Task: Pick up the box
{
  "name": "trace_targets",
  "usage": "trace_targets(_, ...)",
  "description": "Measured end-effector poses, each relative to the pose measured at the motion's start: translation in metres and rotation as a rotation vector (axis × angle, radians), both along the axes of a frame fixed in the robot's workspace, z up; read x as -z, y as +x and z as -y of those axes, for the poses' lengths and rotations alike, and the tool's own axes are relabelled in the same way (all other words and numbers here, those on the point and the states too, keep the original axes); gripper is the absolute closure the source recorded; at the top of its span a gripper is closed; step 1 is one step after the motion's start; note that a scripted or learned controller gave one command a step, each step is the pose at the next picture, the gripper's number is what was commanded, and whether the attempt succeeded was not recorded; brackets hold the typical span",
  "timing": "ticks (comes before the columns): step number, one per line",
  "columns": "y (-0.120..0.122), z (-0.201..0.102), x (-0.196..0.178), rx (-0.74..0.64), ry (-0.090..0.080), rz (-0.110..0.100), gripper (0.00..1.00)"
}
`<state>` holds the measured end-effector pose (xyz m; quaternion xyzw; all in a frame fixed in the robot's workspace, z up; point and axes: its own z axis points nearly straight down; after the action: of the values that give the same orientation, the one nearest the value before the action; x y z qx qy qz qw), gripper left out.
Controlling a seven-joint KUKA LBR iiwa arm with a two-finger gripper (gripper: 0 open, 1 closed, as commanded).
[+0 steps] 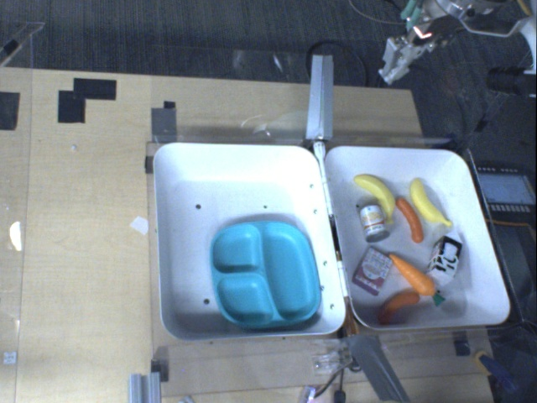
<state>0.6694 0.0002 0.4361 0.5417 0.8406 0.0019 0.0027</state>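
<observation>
Your gripper hangs beyond the bins, grip state unclear, box lies well apart in right bin, beside carrot

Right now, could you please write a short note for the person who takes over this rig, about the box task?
Tool: up high, beyond the far edge of the right bin, carrying nothing.
Box: small, maroon, lying flat near the right bin's left wall, between the can and the carrot.
Left bin: holds a blue divided tray.
Done: nothing yet; box not lifted.
Left: descend over the box, grasp, lift.
</observation>
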Motion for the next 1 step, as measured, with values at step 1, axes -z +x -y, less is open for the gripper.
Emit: trace_targets(1,-0.0004,-0.0848,-0.0009,-0.027,0.001,0.002,1.00)
